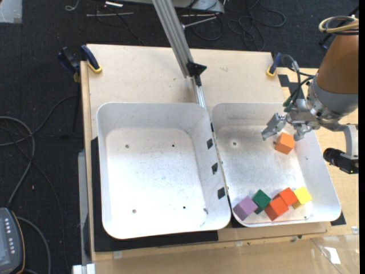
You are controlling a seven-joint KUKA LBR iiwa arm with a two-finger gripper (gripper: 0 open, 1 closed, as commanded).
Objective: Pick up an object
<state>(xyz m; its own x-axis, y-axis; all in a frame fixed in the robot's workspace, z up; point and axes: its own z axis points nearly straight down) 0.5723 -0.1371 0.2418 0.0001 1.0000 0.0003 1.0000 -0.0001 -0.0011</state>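
An orange block (284, 144) lies in the far right part of the right bin (239, 153). My gripper (284, 133) hovers right over it, open, with one fingertip on each side of the block's top; the fingers (269, 132) do not press on it. Along the bin's near edge sits a cluster: a purple block (245, 208), a green block (262, 199), a red-orange block (278, 208), another orange block (288, 196) and a yellow block (302, 196).
The left bin (114, 153) stands beside the right one, their walls meeting at the middle. A metal rail (174, 33) slants down from the top to the bins' far junction. Clamps sit at the bench's far corners.
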